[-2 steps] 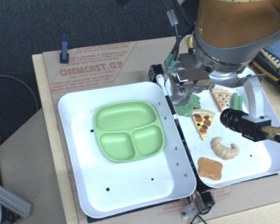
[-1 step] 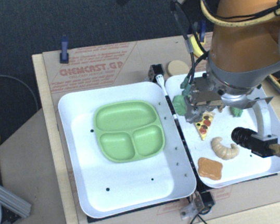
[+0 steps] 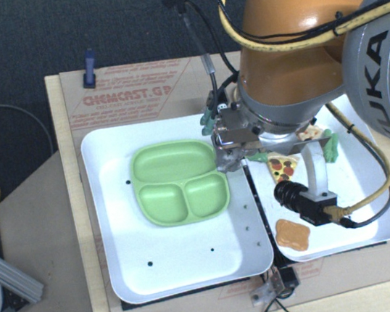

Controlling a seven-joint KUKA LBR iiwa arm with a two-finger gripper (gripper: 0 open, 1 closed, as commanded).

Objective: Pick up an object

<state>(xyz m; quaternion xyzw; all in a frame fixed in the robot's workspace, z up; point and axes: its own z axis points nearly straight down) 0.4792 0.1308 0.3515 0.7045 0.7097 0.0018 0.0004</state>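
A light green divided plate lies in the left bin, toward its back right. In the right bin I see a toy pizza slice, a tan bread-like piece near the front, and a green item to the right. My gripper hangs low over the divide between the two bins, just right of the plate's rim and left of the pizza slice. The wrist hides most of it, and I see nothing in its grasp.
The big arm covers the back of the right bin. A cardboard sheet with red print lies behind the bins, with a small blue object on its back edge. Cables run along the dark floor at left.
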